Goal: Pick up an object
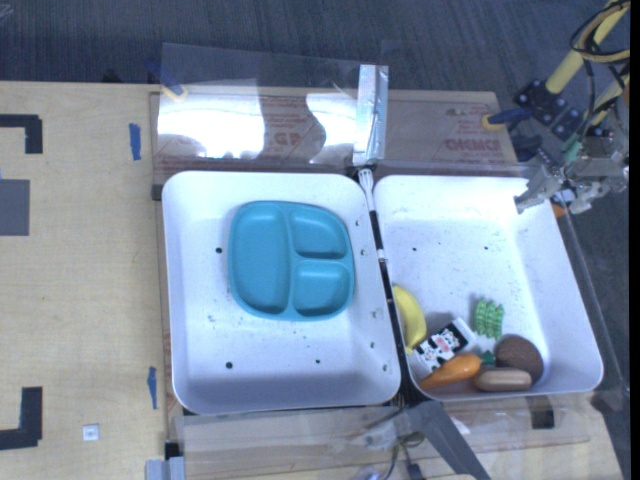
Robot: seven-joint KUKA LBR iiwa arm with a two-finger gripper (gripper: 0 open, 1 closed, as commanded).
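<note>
We find the objects to pick clustered in the lower part of the right bin (560,268), toward the bottom of the frame. A yellow banana (408,313) lies against that bin's left wall. Just right of it sits a small black-and-white toy (441,344), and below that an orange carrot (452,369) lies on its side. A green leafy piece (488,318) rests a little above and to the right of the toy. In the bin's lower right corner we see a brown round object (519,354), with a tan oblong piece (503,378) lying just in front of it, near the carrot's tip.

The left bin (190,298) holds a blue divided plate (291,259), flat near its middle.

The gripper (560,190) shows at the upper right of the frame, over the right bin's far right corner, well apart from the cluster. Nothing is visible in its grasp; we cannot tell whether it is released or clenched.
</note>
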